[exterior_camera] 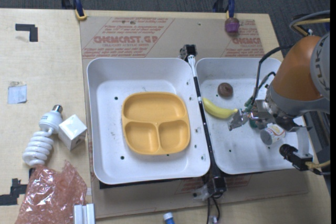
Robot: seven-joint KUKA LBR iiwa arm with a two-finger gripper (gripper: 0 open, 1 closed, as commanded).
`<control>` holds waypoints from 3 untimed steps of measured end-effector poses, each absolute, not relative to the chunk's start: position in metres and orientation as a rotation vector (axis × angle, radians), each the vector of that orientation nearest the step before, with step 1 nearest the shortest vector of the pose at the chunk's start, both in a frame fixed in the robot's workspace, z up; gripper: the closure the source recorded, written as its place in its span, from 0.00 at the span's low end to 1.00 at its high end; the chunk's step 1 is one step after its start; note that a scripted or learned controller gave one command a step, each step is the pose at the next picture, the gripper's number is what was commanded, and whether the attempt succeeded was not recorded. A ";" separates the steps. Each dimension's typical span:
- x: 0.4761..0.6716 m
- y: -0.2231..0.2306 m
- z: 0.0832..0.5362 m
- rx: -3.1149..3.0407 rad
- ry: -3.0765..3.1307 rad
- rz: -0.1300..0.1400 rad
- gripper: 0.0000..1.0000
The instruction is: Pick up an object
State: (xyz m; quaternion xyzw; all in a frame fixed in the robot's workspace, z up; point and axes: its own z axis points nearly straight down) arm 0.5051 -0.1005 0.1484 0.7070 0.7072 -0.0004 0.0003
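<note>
Left bin (105, 113) holds a yellow tray (156, 122), centred, likely clutter. Right bin (220, 157): banana (218, 109) at its 9 o'clock edge, brown ball (225, 89) at 11. Gripper (239, 119) hangs low, just right of the banana's tip; finger state: cannot tell. Arm (299, 78) bends in from 3 o'clock.
</note>
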 end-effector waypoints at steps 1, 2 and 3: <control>0.520 -0.104 0.092 2.223 2.221 0.000 0.00; 0.521 -0.105 0.102 2.221 2.220 0.000 1.00; 0.521 -0.105 0.102 2.222 2.220 0.000 0.00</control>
